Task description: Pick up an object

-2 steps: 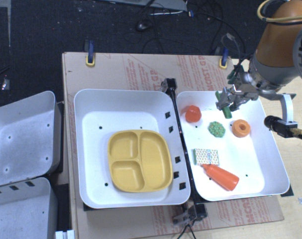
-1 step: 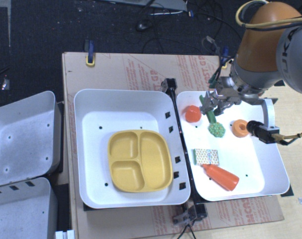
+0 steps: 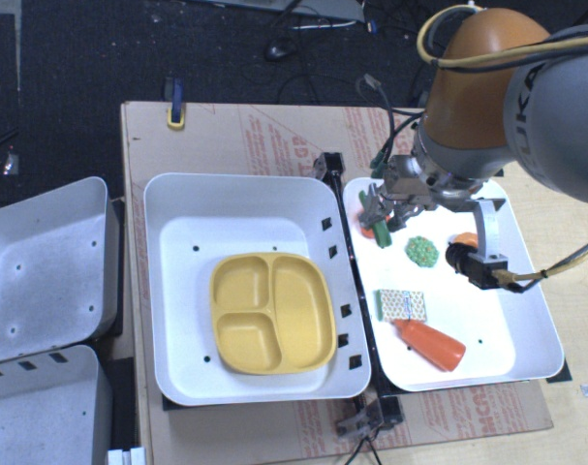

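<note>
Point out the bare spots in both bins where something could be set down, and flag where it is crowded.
Left bin: a bare white strip between its rim and the yellow divided plate, widest along the far side. Right bin: bare floor at the near right, beyond the orange bottle and patterned packet. Crowded: the far end, where the gripper hangs by the green ball.

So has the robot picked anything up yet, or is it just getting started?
Not yet, as far as the camera view shows. Done: the arm has reached over the right bin, and its tool is low at the bin's far corner, by a small red and green thing. In hand: nothing I can see lifted. Left: grabbing and raising one. The green ball, patterned packet and orange carrot lie on the bin floor.
</note>
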Robot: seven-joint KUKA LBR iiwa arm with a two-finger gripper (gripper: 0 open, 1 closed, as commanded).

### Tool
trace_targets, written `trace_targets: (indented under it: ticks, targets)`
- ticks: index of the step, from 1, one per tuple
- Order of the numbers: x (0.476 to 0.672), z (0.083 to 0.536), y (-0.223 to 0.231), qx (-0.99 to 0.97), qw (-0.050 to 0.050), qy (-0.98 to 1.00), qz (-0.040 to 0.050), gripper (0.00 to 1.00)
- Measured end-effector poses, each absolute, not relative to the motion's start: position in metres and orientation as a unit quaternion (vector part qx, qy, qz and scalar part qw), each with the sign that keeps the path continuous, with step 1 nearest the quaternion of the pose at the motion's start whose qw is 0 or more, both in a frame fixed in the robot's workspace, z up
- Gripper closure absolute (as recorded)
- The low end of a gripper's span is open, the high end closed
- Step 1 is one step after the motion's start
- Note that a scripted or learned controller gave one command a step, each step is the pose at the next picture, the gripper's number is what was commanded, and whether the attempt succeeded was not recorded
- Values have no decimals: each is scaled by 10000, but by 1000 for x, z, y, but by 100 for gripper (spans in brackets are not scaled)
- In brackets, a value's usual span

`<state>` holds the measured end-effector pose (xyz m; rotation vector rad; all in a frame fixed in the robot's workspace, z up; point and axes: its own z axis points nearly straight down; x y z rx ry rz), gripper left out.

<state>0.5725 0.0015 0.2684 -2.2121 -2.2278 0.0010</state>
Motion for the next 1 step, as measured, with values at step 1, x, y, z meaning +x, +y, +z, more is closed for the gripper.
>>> trace_targets:
  ticks: [1]
  targets:
    - [555, 247, 52, -7044, 19, -7098, 10, 100]
